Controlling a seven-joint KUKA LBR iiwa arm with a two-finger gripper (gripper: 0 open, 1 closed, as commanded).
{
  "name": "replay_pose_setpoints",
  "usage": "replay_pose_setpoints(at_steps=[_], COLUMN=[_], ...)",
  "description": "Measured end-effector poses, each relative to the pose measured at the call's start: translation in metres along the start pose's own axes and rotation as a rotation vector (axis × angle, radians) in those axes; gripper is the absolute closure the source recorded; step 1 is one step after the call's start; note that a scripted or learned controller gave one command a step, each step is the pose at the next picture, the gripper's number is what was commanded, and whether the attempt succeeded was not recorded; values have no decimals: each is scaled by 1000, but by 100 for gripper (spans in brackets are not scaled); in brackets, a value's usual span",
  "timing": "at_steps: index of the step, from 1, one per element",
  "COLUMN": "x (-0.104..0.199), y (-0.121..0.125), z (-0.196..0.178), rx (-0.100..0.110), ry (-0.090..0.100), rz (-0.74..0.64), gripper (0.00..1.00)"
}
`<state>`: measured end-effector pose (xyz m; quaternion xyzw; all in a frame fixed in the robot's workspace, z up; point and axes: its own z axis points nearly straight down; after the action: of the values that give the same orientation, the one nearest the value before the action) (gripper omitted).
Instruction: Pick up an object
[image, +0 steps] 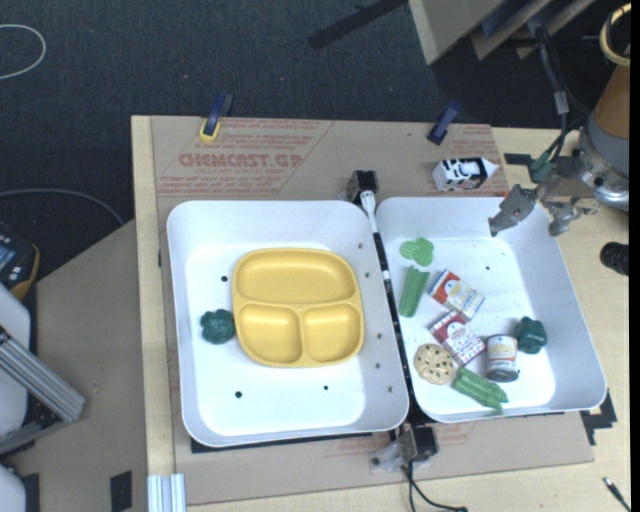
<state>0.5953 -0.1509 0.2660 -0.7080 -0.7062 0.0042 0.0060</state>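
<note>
The gripper (533, 208) is hanging over the back rim of the right bin (570, 300), up by the far corner, with the arm (612, 150) running off the right edge so most of it is cut off. Two grey fingers are showing, spread apart with open space between them and nothing held; one fingertip (503, 218) is pointing toward the bin's middle, the other is sitting nearer the right rim. How high it is hanging above the bin floor is hard to judge.

All the loose things are lying well apart from the gripper. Taking the right bin as the landmark: a green pod (413, 288) is lying along its left side, with a small green piece (418, 250) just behind it. Two red-and-white packets (456, 294) (457, 336) are sitting near the centre, their print too small to read. A cookie (434, 363) is lying toward the front left, a can (501, 357) near the front centre, and a green pepper (486, 388) is stretching along the front, partly tucked under the can. A dark green lump (530, 335) is resting by the can toward the right side; its shape is unclear.

Left of the right bin, the left bin (190, 300) is bearing a yellow tray (297, 305) and another dark green lump (217, 325) just beside the tray. Behind the right bin, a black-and-white toy (465, 173) is sitting on the bench.
</note>
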Motion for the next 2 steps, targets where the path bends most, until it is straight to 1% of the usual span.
replay_pose_setpoints(at_steps=[1,2], x=[0,-1], y=[2,6], z=[-8,35], rx=[-14,-10], ry=[-2,-2], rz=[-2,-2], gripper=[0,0])
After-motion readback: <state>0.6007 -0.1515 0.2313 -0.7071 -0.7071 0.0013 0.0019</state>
